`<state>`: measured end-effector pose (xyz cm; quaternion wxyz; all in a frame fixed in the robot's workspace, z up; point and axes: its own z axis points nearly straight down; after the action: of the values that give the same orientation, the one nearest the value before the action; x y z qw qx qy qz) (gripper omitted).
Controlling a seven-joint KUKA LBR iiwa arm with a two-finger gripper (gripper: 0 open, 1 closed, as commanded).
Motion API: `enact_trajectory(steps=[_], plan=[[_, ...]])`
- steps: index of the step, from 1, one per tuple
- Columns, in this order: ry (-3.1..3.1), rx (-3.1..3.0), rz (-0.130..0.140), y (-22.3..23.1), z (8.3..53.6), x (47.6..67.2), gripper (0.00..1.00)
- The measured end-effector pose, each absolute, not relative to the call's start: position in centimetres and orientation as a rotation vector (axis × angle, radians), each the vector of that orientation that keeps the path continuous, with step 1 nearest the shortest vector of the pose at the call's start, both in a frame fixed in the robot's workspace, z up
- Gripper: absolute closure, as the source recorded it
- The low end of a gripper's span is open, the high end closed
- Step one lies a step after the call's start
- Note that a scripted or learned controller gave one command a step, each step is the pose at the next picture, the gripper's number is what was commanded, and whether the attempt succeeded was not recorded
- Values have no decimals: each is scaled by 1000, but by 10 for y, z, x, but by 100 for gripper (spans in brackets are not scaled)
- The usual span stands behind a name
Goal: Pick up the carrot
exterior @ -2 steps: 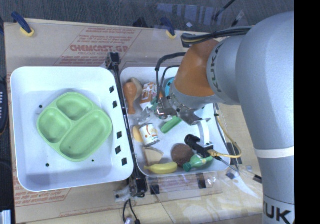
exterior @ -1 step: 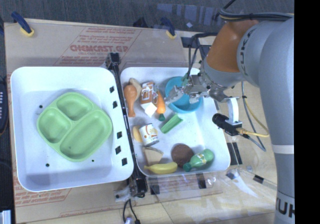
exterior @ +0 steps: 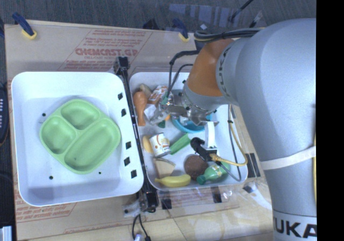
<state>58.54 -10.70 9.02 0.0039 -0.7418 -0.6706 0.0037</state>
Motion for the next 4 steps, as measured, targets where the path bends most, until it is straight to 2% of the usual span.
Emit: enact_trajectory(steps=[1,2,3,4], plan=[[-2111,-2316,20,-108,101,586,100],[-1506,-2751,10,-67,192,607,100],[-1101,-2930,21,-91,184,591,100],[-1102,-2929,18,-90,184,591,0]])
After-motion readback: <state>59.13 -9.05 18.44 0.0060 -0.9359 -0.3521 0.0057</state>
